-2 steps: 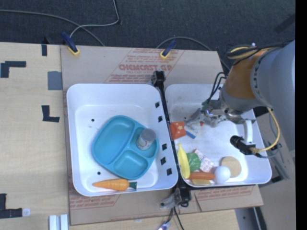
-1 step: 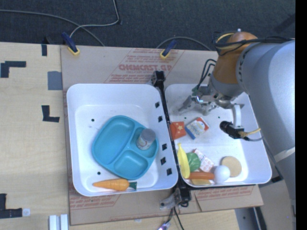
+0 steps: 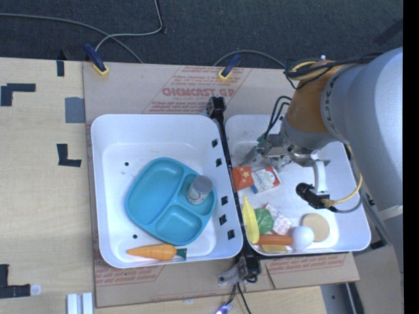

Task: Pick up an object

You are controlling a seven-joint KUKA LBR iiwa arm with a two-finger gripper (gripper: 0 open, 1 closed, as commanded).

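1. Cardboard [image 3: 196, 93] backs two white bins at frame centre.
2. At the right bin's [image 3: 350, 241] upper left, the gripper [image 3: 265, 150] is poised above a small red-and-white packet [image 3: 256, 178]; its opening cannot be told.
3. Packet, banana [image 3: 249, 219] and neighbours lie crowded, so a flat packet may be missed or several nudged.

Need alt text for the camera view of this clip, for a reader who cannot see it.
A grey robot arm with an orange band reaches from the right into the right bin, its gripper low above a pile of toy food. The left bin holds a blue divided tray bearing a small grey cylinder, with a toy carrot below it.
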